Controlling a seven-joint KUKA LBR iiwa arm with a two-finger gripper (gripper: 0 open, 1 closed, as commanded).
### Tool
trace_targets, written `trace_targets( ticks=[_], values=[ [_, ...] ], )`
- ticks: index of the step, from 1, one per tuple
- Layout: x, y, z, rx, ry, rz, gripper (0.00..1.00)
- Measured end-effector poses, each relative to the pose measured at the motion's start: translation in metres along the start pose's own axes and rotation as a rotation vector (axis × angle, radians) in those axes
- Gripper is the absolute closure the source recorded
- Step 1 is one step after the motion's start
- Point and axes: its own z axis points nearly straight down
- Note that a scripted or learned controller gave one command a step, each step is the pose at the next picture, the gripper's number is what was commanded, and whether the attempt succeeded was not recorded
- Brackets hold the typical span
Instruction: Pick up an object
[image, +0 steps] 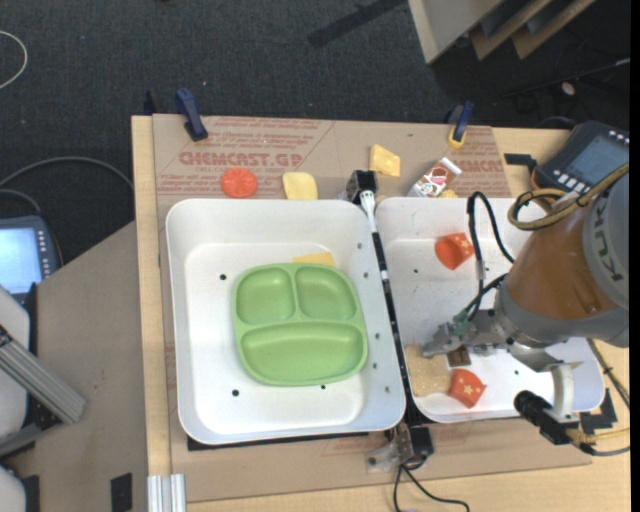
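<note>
Overhead slanted view of the bench. The gripper (452, 347) hangs low over the right bin (420, 225), its dark metal end pointing toward the divider between the two bins; whether the claw is spread or closed cannot be told here, and nothing is seen held in it. Taking the gripper as landmark: a small red block with a pale mark (466, 386) lies just below and beside it on the bin floor, next to a tan flat piece (428, 377) to the gripper's lower left; a second red block (453, 250) lies well above it, nearer the bin's far wall. Farther left of the gripper, in the left bin (190, 300), rests a green divided plate (298, 323) with a pale yellow piece (315, 259) at its far edge. The nearest red block is judged the likely target: it looks light, rigid and smooth-faced, like toy food, so it may slide on the white plastic. A hold across two opposite flat sides, centred, appears soundest.
</note>
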Motion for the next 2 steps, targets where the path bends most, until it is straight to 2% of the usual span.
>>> trace_targets(
  ticks=[1, 2],
  values=[
    [-0.0001, 0.0027, -0.0107, -0.004, 0.000, -0.003, 1.00],
    [0.0002, 0.0021, -0.0096, -0.002, 0.001, -0.002, 0.00]
  ],
)
